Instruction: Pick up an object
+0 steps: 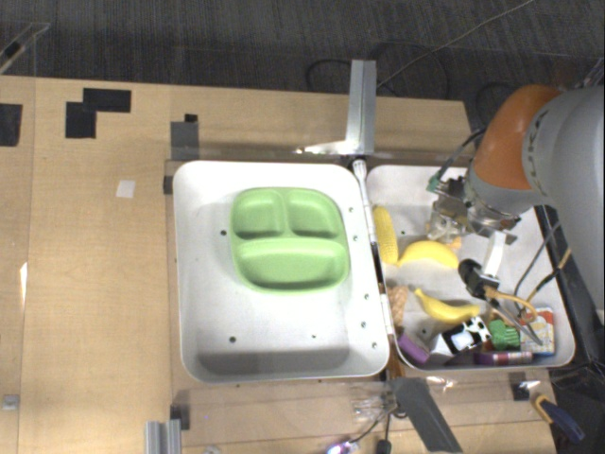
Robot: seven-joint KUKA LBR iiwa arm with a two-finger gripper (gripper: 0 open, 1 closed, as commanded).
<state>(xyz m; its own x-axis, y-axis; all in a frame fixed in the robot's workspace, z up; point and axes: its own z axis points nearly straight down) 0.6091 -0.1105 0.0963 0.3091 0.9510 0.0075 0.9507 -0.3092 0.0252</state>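
Lemon (pixel 427 253) lies in the right bin (pixel 416 180), under the gripper (pixel 444 223).
We cannot tell the claw's state; crowded by corn (pixel 384 235) and banana (pixel 444 304), we judge the round lemon may roll aside and slip free.

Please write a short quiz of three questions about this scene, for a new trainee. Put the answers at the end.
1. True or false: the green plate lies in the right bin.
2. Which bin is the gripper above?
3. The banana lies: A) on the green plate, B) in the right bin, C) on the bench.

Key: 1 false, it lies in the left bin. 2 the right bin. 3 B.
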